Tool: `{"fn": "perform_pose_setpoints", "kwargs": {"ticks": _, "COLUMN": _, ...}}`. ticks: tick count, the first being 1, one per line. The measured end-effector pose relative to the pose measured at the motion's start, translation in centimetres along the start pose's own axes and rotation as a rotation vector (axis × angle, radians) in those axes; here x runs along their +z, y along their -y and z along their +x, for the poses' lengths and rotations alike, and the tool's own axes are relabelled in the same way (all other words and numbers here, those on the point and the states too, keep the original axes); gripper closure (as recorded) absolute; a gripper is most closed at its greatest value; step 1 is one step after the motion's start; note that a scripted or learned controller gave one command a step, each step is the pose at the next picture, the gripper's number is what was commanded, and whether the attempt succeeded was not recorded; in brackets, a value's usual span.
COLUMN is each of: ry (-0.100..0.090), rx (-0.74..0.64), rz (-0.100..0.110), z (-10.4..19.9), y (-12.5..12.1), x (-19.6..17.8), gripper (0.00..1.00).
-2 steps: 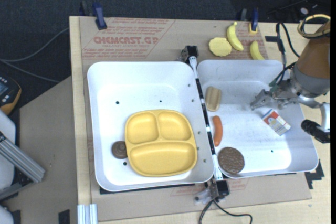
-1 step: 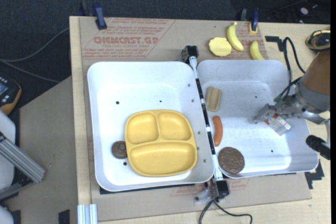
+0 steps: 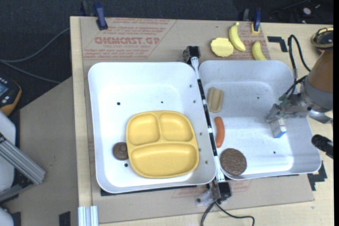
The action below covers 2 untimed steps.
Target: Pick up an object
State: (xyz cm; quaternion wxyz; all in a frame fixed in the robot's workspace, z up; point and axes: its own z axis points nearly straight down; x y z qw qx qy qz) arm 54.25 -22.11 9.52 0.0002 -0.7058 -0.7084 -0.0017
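The gripper (image 3: pixel 279 123) hangs low over the right bin (image 3: pixel 265 74), near its right edge; whether it is spread or pressed together cannot be told, and nothing shows in its grasp. Well apart from it, along the bin's left edge, lie a tan block (image 3: pixel 215 99), an orange sausage (image 3: pixel 219 132) and, at the front left corner, a brown cookie (image 3: pixel 233 161).

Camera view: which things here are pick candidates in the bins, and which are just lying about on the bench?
In the bins, pick candidates:
- yellow divided plate
- small brown disc beside it
- tan block
- orange sausage
- brown round cookie
- gripper over the right bin

Lying about on the bench:
- two bananas
- yellow round piece
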Motion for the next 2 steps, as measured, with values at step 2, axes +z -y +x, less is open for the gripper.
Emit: {"fn": "perform_pose_setpoints", "kwargs": {"ticks": 2, "ry": 0.004, "rx": -0.004, "rz": -0.003, "z": 13.2, "y": -5.8, "x": -12.1, "gripper": 1.00}}
